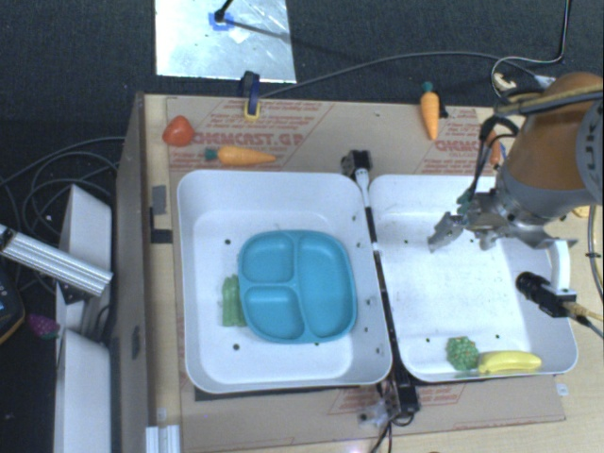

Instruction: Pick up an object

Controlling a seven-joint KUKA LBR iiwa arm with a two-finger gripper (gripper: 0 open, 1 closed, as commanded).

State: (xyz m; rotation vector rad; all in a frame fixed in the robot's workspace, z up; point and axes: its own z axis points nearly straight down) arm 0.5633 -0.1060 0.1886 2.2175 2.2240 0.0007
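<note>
1. The grey metal gripper (460,231) hung over the right white bin (415,347), fingers spread, nothing between them.
2. A small green broccoli toy (461,352) lay touching a yellow banana toy (510,361) near that bin's front edge.

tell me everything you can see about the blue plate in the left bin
The plate is light blue, looks like smooth plastic, with rounded corners and three compartments: one long at the right, two smaller at the left. It lies flat and right side up on the floor of the left bin, about in the middle and turned a little askew. Its compartments hold nothing. A green piece lies along its left edge, seemingly touching it.
</note>
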